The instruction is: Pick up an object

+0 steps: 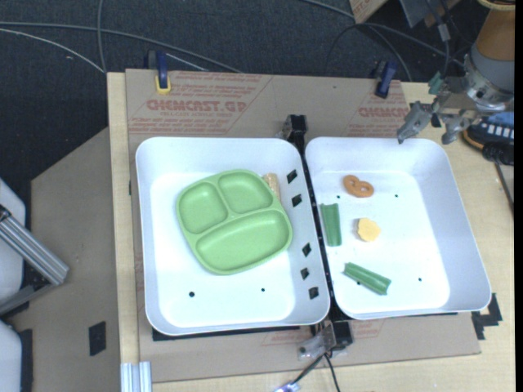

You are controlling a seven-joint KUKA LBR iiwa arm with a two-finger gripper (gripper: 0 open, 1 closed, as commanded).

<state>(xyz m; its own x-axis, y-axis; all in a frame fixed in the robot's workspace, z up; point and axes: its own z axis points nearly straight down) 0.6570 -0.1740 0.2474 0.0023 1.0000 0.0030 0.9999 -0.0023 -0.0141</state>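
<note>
Printed in red across the brown board (pixel 245 96) beneath the bins: "CHEMCAST GP", legible at the upper left beyond the left bin (pixel 155 219). Repeated in the same red lettering at the upper right, beyond the right bin (pixel 458 219), partly cut off. Fainter red lines below each, too small to read.

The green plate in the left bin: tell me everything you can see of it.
The green plate is a rounded, matte, plastic-looking tray with three compartments: two small at the far side, one large near. It lies flat, turned slightly askew, mid left bin. A tan item sits against its far right corner.
</note>
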